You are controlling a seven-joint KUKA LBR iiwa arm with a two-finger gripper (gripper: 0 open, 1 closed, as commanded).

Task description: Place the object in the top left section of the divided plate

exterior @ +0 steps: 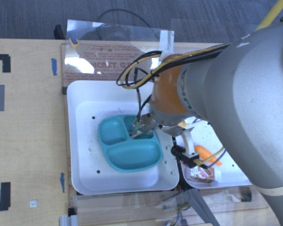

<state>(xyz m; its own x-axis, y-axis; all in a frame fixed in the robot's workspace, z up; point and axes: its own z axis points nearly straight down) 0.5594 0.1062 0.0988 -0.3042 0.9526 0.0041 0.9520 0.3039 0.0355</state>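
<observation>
Hand (142,127) low over teal divided plate (129,145), upper right section

The arm (236,93) runs off the frame at three o'clock and covers most of the right bin (236,171), leaving bare just a strip at its five o'clock side. The wrist hides the two o'clock section of the plate (129,147). The gripper (142,128) sits low over that spot, its tips too dark and small to tell apart. Whatever is under it can't be made out. An orange thing (206,153) pokes out from beneath the arm, partly hidden. A packet (203,174) beside it is too blurred to name.
</observation>
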